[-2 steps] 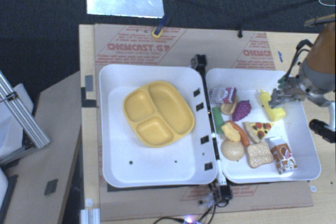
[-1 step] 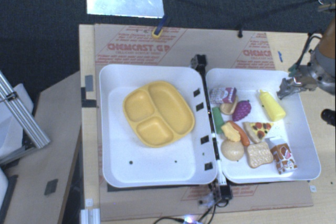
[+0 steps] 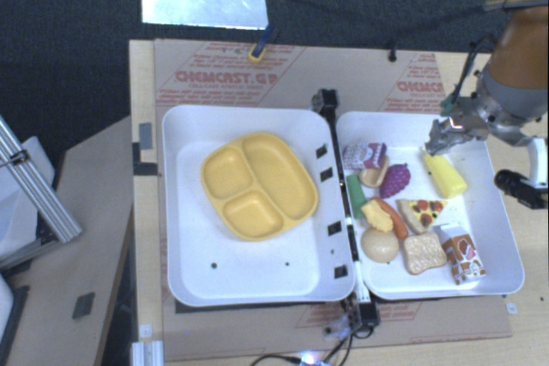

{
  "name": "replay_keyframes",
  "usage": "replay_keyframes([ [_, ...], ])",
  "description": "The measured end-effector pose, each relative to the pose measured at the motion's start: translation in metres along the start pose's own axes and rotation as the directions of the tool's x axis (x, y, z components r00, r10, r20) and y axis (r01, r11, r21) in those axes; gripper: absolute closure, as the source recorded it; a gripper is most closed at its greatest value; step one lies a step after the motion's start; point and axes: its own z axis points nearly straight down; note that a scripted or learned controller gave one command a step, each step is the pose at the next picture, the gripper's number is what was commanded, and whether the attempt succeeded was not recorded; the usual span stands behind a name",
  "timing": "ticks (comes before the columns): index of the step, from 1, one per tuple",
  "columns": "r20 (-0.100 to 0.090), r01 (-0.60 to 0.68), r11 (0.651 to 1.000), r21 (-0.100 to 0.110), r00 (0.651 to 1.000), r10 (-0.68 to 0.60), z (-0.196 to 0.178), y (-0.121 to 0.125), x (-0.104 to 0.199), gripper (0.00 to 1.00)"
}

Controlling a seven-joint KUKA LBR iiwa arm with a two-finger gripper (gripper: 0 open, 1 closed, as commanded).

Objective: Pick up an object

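Cardboard (image 3: 225, 75) under the bins reads "CHEMCAST GP". Gripper (image 3: 443, 139) hovers by the right bin's (image 3: 506, 266) far edge, just beside the yellow corn (image 3: 445, 174); its opening I cannot tell.

light: even, bright overhead | glare: white bins (image 3: 257, 287) washed out | shadows: faint | focus: soft, slightly grainy

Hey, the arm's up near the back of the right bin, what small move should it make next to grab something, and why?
Probably lower the gripper straight down toward the yellow corn-like toy. The gripper hovers just above that toy's upper end, and the toy lies apart from the crowded pile beside the purple grapes, so it looks the easiest target.
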Motion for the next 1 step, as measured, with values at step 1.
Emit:
replay_keyframes([
  [1,-0.001,-0.001,1.000,0.003,1.000,0.001,0.0119,0.0001,0.0530,1.00],
])
